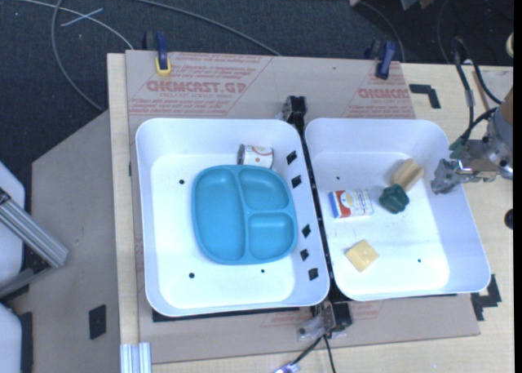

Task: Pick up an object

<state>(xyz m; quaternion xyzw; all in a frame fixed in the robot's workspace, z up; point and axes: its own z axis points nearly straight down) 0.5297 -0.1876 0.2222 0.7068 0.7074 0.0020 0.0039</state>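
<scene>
Tan block [407, 172] just beside fingers [444, 178]

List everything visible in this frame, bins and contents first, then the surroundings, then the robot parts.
left bin: 1, white, left half of bench
divided plate: 1, light blue, three compartments, middle of left bin
small cup: 1, white with orange print, lying at left bin's far wall, beyond the plate
right bin: 1, white, right half of bench
small carton: 1, white with red and blue print, left part of right bin
green lump: 1, dark green, right of the carton
tan block: 1, tan, just beyond the green lump
yellow sponge piece: 1, pale yellow, near part of right bin
clamps: 2, blue and yellow, bench's far edge
cables: several, grey, on dark floor
tool: 1, grey metal, over right bin's right rim
</scene>
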